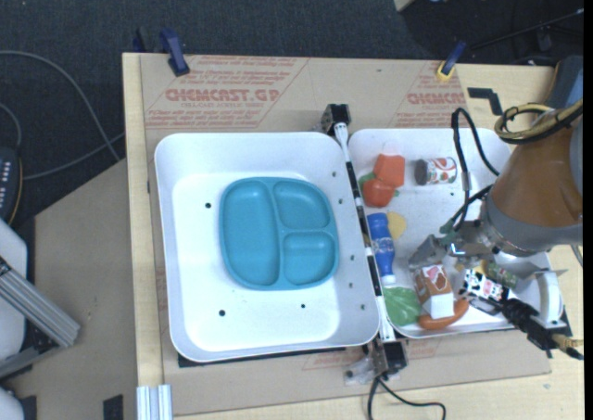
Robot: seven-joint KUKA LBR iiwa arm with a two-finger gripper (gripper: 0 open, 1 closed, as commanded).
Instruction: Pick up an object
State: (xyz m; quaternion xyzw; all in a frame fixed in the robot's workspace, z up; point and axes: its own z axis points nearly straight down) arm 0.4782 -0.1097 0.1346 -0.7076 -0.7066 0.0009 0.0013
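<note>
the arm [542, 191] comes in from the right of the frame and hangs low over the right bin [408, 142], with the gripper [443, 256] down in the lower middle of that bin. whether it is released or clenched cannot be told from this view, and nothing is seen caught in it. the objects lie scattered in the right bin. just below the gripper, touching or nearly so, sits a small white and brown box [435, 290], and under that an orange curved piece [443, 319] rests at the bin's lower edge. a green object [401, 302] lies to the lower left of the gripper, near the bin's lower left corner. a blue bottle [379, 240] with a white cap lies lengthwise along the bin's left wall, to the left of the gripper, with a small yellow piece [397, 222] just beside it. higher up, an orange-red object [384, 177] lies near the upper left of the bin, and a small can [435, 171] with a red and white label lies on its side to its right, well above the gripper. the left bin [190, 223] holds a teal divided plate [276, 230] in the middle of the frame, well apart from the gripper.
</note>
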